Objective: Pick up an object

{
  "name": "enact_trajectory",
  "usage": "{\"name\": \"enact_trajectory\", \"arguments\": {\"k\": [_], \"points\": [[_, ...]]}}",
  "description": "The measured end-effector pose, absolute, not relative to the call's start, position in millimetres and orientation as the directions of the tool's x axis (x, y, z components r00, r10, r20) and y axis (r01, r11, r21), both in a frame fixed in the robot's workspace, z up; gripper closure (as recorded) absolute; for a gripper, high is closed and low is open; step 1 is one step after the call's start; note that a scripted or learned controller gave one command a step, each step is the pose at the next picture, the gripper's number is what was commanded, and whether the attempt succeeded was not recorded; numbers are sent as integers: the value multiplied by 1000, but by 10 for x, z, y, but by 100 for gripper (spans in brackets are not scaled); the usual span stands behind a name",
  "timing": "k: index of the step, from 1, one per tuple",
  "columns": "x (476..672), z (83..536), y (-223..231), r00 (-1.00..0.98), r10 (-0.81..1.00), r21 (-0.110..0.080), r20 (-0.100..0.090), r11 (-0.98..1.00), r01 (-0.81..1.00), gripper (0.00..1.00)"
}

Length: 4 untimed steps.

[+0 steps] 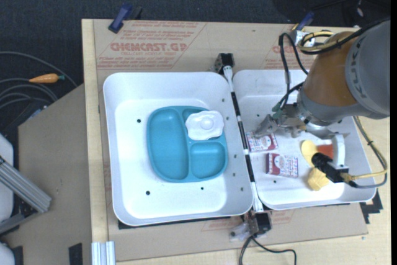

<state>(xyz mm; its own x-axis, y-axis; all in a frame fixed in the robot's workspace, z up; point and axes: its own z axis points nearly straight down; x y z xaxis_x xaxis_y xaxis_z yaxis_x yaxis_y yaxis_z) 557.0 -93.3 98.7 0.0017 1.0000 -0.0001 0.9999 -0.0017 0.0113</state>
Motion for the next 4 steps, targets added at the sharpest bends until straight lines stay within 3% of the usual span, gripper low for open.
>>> {"name": "enact_trajectory", "arguments": {"k": [1, 2, 3, 4], "points": [[5576, 1091, -931, 2, 1000, 14, 0, -2, 1000, 100], [5575, 1090, -931, 2, 1000, 13, 0, -2, 1000, 0], [5835, 886, -944, 0, 1000, 7, 1, 0, 1000, 0], [5845, 990, -936, 1, 1000, 10, 2, -1, 1000, 100]]}}
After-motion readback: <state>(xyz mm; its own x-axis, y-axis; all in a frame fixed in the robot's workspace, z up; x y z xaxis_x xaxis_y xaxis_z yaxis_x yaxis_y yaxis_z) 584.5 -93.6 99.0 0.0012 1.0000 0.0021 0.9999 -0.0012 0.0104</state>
